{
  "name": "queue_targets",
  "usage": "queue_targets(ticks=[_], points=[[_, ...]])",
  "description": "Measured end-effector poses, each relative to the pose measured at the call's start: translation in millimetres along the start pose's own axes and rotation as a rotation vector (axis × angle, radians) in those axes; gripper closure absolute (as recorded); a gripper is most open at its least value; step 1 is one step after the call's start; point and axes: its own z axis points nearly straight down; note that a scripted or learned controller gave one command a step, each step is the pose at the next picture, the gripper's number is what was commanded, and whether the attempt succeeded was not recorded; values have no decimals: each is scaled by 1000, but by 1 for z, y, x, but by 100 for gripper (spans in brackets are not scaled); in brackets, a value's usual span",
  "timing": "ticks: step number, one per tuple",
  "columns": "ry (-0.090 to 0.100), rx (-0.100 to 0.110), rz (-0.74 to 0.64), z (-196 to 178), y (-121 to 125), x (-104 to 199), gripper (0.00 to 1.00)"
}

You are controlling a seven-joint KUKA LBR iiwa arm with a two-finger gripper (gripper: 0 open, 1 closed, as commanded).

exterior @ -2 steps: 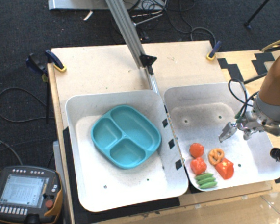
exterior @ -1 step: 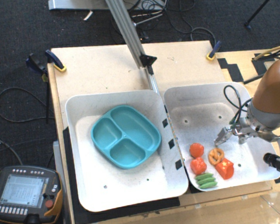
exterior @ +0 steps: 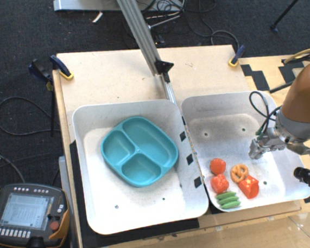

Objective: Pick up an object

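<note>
— Any writing you can read?

— None legible from my seat; the pendant [exterior: 27,213] at lower left is too small. I count two white bins: the left bin [exterior: 90,127] holds one teal three-compartment tray [exterior: 139,150]; the right bin [exterior: 219,109] holds five pieces at its lower middle: tomato [exterior: 217,166], pretzel [exterior: 239,172], two red chunks [exterior: 249,187], one green pod [exterior: 228,199] lying roughly left-right.

— And the pincer?

— The gripper [exterior: 257,150] hangs right of the tomato; open or closed, I can't tell.

Divided plate [exterior: 141,158] in left bin [exterior: 97,208]; toy foods [exterior: 234,182] in right bin [exterior: 219,109].
</note>
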Motion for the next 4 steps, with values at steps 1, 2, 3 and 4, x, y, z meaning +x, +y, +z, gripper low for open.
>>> queue_targets(ticks=[1, 2, 3, 4], points=[[-1, -2, -2, -63, 4, 0, 100], [-1, -1, -2, -96, 6, 0, 100], [2, 2, -7, -93, 26, 43, 100], [3, 3, -7, -88, 41, 95, 100]])
